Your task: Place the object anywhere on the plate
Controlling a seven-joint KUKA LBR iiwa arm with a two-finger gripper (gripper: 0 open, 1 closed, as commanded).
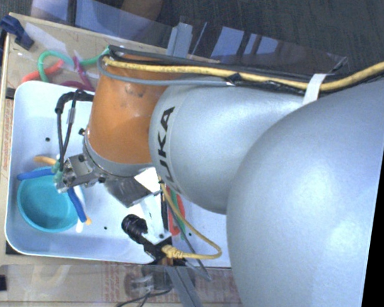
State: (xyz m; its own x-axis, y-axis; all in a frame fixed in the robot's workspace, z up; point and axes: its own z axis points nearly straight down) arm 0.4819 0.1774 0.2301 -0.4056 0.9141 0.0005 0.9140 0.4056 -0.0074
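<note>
My wrist hangs low over the left white bin (16, 159), the orange band (121, 124) tipped toward the near-left corner where the blue plate (44, 207) sits. My gripper (67, 175) sits just at the plate's far rim, its tip buried among blue pieces (grip state: I cannot tell from here). A blue stick-shaped object (35, 174) lies across the plate's far-left edge, and another blue piece (77, 205) slants at the plate's right rim; which one is the object I cannot say. I judge I am positioned for release or a regrasp. Coloured items (61, 69) sit far-left, beyond the bin.
</note>
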